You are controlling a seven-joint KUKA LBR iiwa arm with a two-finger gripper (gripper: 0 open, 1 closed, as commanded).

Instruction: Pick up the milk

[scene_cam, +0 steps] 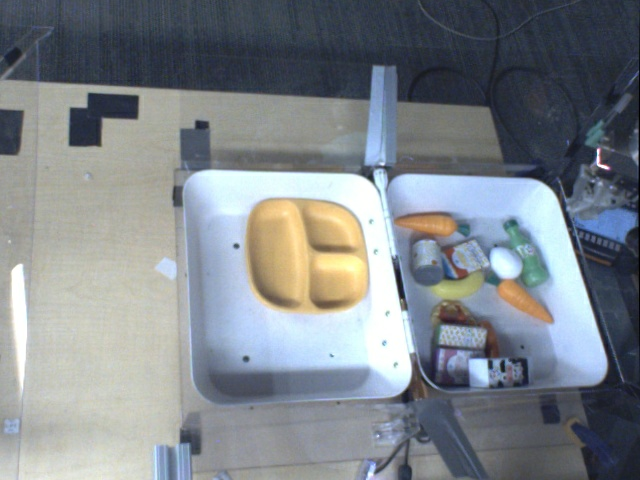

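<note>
The milk (498, 372) is a small white carton with black patches. It lies on its side at the near edge of the right bin (580, 298). Its left end touches a pink box (451, 366), and a patterned box (462, 336) lies just behind it.
Also in the right bin are two carrots (427, 224) (524, 301), a can (427, 259), a banana (458, 286), a white egg (505, 263), a green bottle (525, 253) and a red-and-white carton (466, 257). The left bin (215, 298) holds a yellow divided tray (306, 254).
</note>
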